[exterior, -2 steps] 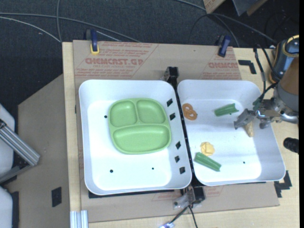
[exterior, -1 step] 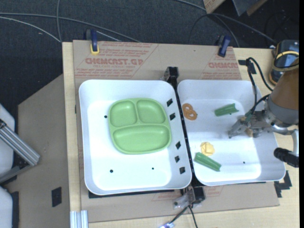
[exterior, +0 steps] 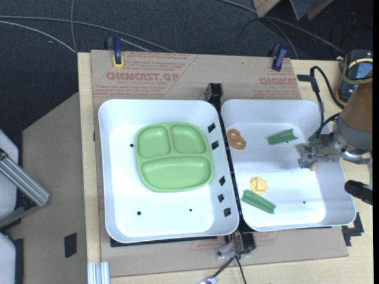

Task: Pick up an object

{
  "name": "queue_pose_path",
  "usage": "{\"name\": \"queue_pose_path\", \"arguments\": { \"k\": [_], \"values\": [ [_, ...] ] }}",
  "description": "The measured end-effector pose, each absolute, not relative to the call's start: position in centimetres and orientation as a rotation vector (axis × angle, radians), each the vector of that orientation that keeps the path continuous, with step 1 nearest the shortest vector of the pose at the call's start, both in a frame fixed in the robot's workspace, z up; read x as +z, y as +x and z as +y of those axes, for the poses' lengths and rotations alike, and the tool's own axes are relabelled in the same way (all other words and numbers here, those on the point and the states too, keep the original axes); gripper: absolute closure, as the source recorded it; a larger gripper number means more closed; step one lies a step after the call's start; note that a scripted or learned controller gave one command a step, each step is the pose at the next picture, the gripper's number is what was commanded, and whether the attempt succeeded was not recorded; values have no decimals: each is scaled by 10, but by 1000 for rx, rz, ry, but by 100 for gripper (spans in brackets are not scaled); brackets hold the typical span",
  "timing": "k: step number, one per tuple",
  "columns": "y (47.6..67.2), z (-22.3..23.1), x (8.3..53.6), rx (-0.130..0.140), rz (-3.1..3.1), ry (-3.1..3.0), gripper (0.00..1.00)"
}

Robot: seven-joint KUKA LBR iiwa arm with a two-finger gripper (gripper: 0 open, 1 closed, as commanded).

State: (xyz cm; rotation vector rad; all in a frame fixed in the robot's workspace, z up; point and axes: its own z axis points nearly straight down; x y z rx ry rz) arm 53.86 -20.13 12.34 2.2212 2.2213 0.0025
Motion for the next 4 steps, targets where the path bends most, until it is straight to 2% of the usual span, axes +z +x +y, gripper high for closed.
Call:
{"name": "queue_pose_path", "arguments": {
  "k": [2, 3, 4],
  "values": [
    [546, -192, 225, 5, 2220, 2215, 100],
    [547, -192, 239, 2, 2221, 2218, 100],
    [544, -131, 234, 2, 2232, 2217, 100]
  ]
}}
